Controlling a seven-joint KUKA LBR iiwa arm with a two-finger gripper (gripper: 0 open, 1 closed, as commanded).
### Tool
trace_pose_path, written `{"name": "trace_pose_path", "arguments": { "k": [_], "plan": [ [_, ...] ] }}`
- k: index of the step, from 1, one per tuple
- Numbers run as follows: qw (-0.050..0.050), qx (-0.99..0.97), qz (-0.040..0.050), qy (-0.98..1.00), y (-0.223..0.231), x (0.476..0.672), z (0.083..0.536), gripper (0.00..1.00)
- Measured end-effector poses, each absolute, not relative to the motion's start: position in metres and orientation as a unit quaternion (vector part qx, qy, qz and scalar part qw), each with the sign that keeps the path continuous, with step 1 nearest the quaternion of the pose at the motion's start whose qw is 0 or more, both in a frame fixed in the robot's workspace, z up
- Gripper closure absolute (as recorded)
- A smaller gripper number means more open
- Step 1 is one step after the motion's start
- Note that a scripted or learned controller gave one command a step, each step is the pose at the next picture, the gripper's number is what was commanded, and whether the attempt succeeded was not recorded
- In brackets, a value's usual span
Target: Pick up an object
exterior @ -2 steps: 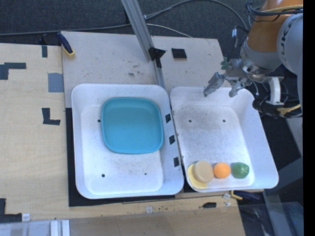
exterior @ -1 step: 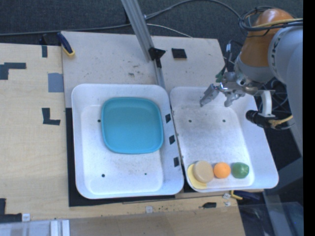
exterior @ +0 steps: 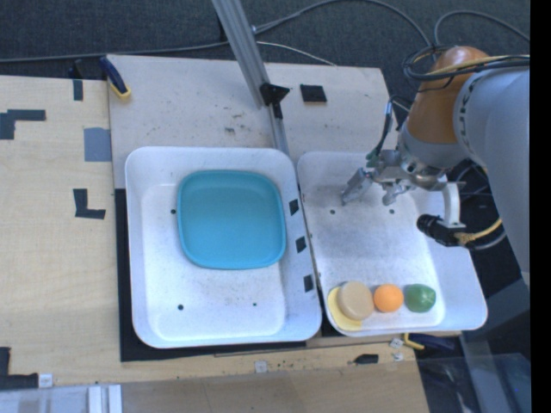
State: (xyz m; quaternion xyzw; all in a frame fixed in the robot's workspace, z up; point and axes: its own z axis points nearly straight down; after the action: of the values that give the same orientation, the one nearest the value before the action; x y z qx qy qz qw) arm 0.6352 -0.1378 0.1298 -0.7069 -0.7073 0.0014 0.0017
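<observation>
Looks like a robotics lab test cell from my feed, not a home or shop. Plywood bench (exterior: 52,231) with black tape marks (exterior: 83,203) at frame left. Two white bins (exterior: 215,329) butted together at centre. Aluminium strut (exterior: 245,46) running in from the top, loose cables (exterior: 344,11) on dark carpet (exterior: 103,11) along the upper edge. Grey industrial arm (exterior: 491,119) with orange band at right.

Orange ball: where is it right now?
In the camera view, the orange ball lies at the right bin's near edge, between the tan disc and the green ball.
</observation>
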Motion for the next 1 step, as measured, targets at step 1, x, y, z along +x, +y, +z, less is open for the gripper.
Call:
{"name": "trace_pose_path", "arguments": {
  "k": [1],
  "plan": [
    [0.0, -0.707, 0.0003, -0.708, -0.1376, 0.6362, 0.1425, 1.0]
  ]
}}
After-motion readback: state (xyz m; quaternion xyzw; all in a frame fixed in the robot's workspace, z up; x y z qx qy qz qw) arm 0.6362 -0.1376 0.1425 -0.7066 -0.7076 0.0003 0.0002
